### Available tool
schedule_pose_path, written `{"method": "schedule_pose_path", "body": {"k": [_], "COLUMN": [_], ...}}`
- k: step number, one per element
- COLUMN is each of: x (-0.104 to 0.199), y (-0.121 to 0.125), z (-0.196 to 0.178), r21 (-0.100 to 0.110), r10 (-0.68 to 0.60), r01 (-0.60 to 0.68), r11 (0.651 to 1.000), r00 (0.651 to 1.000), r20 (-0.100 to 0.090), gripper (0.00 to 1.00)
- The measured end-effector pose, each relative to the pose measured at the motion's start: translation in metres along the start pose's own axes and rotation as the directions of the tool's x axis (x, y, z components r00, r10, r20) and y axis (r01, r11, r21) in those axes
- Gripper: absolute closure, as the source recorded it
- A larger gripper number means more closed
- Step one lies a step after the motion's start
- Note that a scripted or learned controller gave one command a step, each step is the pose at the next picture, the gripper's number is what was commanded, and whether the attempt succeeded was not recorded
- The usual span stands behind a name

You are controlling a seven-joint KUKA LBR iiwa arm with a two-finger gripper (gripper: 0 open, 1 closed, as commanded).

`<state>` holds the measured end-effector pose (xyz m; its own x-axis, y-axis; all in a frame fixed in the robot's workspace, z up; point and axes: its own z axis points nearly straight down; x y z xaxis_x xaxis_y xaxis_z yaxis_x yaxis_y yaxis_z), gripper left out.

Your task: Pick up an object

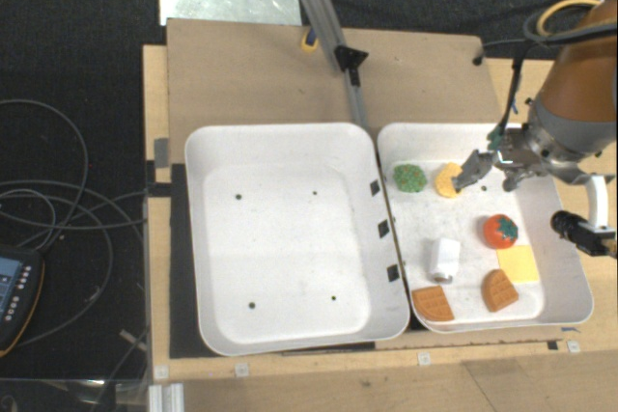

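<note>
Clutter sits all in the right bin (579,304), seven pieces counted. One green bumpy lump (409,178) lies near the bin's far left corner, with one yellow round piece (447,180) just beside it. One red tomato-like ball (500,231) with a green top rests toward the right side, and one pale yellow flat block (519,262) lies just beside it, nearer the camera. One small white cup-like object (444,257) lies on its side around the middle. Two orange-brown waffle-textured pieces lie along the near wall: one waffle piece (434,304) in the near left corner, and a second waffle slice (499,289) touching or just beside the yellow block.

The gripper (475,173) hangs low over the far part of this bin, its dark tip just beside the yellow round piece, touching or nearly so. Whether it is spread or closed I cannot tell. Nothing shows clearly between them. The green lump crowds the yellow piece on its left.

The left bin (208,236) lies alongside, joined by three black clips (382,228). One grey pole (323,10) slants across the bench (415,82) behind.
</note>
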<state>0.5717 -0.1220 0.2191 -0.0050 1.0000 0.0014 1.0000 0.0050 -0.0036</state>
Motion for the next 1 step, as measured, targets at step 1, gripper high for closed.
{"method": "schedule_pose_path", "body": {"k": [1], "x": [-0.0002], "y": [0.0009], "z": [-0.0023], "r21": [-0.005], "r10": [0.001], "r01": [-0.001], "r11": [1.0], "r00": [1.0], "r20": [0.001], "gripper": [0.0]}}
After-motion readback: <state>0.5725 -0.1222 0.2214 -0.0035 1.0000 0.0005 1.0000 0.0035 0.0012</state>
